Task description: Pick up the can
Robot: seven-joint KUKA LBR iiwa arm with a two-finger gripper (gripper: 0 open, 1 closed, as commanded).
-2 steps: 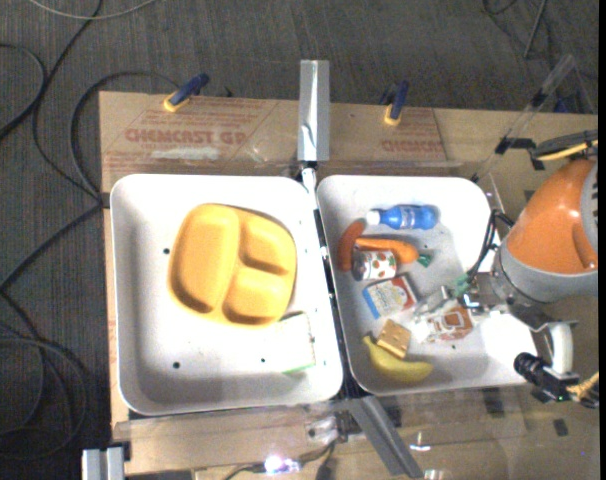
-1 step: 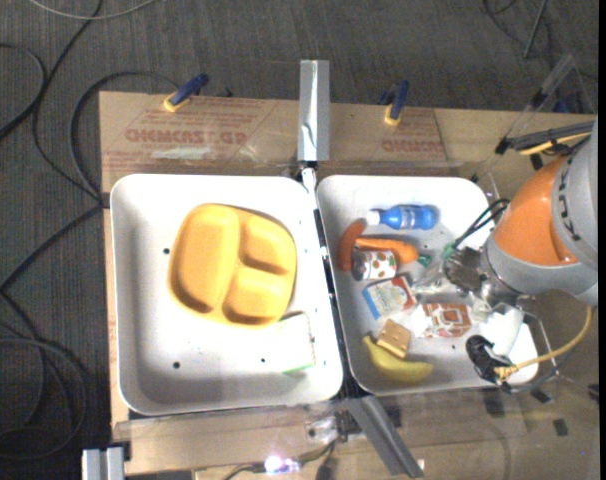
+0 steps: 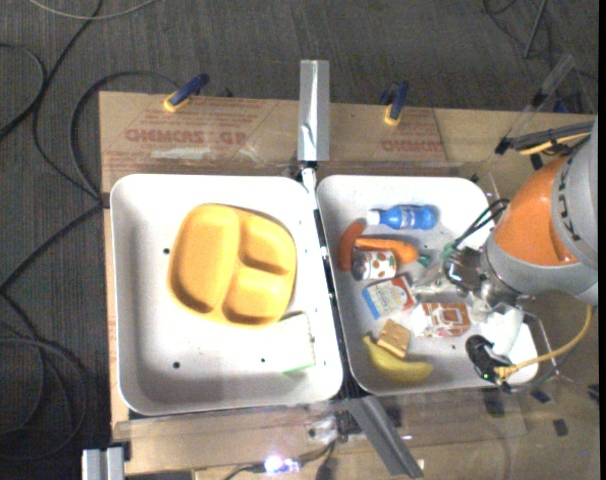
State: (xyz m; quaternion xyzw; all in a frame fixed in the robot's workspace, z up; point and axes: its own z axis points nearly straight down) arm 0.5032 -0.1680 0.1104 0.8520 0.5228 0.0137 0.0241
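Red-and-white, the can (image 3: 375,264) lies on its side in the right bin (image 3: 333,268), just below the orange carrot (image 3: 383,246) and above a small carton (image 3: 389,296), so we judge it not yet picked. Our end effector (image 3: 461,268) hovers near the bin's right side, and we cannot tell its state, blurred under the wrist.

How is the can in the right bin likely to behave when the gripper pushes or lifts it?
The can looks rigid, so it should not crumple. It seems to lie on its side, so a push may roll it. The carrot and small carton crowd it, so they may shift too.
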